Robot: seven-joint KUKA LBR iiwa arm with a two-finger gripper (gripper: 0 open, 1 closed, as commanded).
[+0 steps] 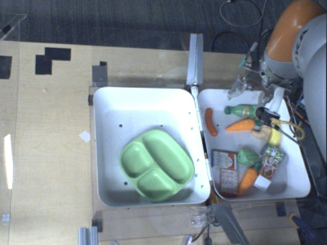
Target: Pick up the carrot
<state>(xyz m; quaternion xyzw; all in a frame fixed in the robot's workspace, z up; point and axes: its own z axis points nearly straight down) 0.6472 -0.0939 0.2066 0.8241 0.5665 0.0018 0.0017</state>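
Although two orange tapered carrots lie in the right bin, treat the upper one as the nearer target. Working from left to right: the left shallow white bin (104, 137) holds a green three-compartment plastic tray (157, 164) toward its 5 o'clock corner. The right shallow white bin (299, 180) holds a red sausage-shaped toy (210, 122) at its 9 o'clock edge, a printed flat packet (225, 171) at 7 o'clock, and a green plastic bottle (243, 109) at 12 o'clock. The upper carrot (240, 126) lies horizontal just below the bottle, thick end toward 3 o'clock. The lower carrot (248, 179) lies tilted near 6 o'clock, beside a green leafy toy (247, 156). The two-finger gripper (253, 88) hangs over the bin's 12 o'clock rim; whether it stands spread or closed cannot be told.

Handling estimate: the carrot is probably a light, rigid plastic toy with a smooth, slippery skin. Grip across the thick end, perpendicular to its long axis.
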